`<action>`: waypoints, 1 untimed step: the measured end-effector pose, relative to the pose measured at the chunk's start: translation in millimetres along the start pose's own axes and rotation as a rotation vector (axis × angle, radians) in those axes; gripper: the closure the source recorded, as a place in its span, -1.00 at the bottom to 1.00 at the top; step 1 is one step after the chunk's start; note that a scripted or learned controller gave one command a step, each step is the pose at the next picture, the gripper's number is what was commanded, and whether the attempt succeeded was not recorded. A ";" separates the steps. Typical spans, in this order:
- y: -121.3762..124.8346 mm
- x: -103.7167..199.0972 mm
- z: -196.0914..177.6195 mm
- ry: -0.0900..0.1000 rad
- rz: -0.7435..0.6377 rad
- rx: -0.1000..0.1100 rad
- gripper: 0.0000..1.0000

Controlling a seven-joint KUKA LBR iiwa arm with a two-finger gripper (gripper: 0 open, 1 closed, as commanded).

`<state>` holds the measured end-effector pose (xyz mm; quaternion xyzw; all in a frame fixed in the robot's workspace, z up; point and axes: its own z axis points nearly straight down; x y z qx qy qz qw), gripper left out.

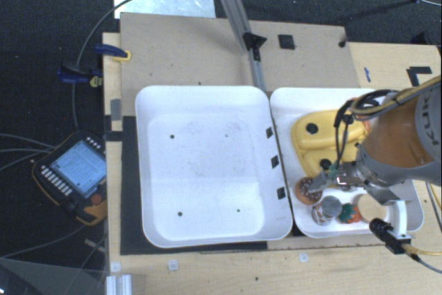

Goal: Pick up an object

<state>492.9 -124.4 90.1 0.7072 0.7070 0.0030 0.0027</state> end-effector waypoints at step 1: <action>1.2 5.4 -11.5 0.010 -0.007 0.002 1.00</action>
